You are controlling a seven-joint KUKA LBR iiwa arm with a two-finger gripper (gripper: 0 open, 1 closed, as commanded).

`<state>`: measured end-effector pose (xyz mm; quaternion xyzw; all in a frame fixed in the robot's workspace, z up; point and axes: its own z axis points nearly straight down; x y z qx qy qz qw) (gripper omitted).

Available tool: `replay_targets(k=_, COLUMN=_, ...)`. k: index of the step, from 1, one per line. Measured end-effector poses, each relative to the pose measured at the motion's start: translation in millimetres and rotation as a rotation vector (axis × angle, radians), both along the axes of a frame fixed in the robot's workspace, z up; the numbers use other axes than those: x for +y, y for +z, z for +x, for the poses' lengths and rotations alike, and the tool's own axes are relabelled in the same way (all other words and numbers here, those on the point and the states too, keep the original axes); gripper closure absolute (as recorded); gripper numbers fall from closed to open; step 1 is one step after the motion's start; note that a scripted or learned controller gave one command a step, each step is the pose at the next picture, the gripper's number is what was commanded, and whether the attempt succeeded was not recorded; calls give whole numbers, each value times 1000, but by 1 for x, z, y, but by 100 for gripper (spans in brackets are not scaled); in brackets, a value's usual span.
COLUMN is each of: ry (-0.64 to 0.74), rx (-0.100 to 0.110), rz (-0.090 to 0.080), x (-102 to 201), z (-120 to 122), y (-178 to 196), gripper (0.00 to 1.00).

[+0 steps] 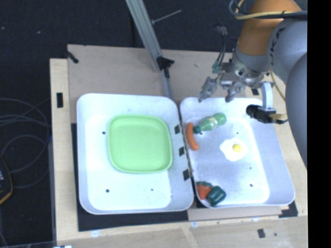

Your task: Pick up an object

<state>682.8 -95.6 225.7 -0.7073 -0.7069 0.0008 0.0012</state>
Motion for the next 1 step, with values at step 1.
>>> replay_targets(k=1, ry=0, rx=-4, rz=0, x=0, z=1, y=2, gripper=0)
